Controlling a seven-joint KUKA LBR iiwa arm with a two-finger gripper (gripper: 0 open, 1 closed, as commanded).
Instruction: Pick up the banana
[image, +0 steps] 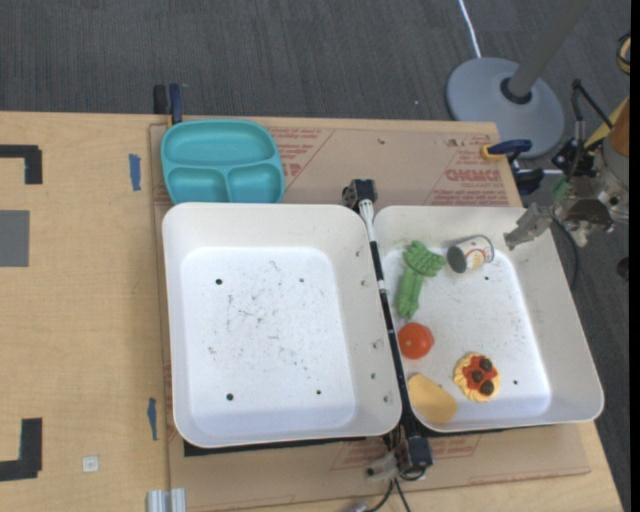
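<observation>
Right bin holds toy foods, tomato included.

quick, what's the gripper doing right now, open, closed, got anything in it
Gripper: at the right bin's upper right corner; whether it is open or closed cannot be told. Nothing is seen in it.

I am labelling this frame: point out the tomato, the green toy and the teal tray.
tomato (416, 340), camera view, centre of its red body
green toy (414, 278), camera view, mid-length
teal tray (220, 146), camera view, large compartment
</observation>
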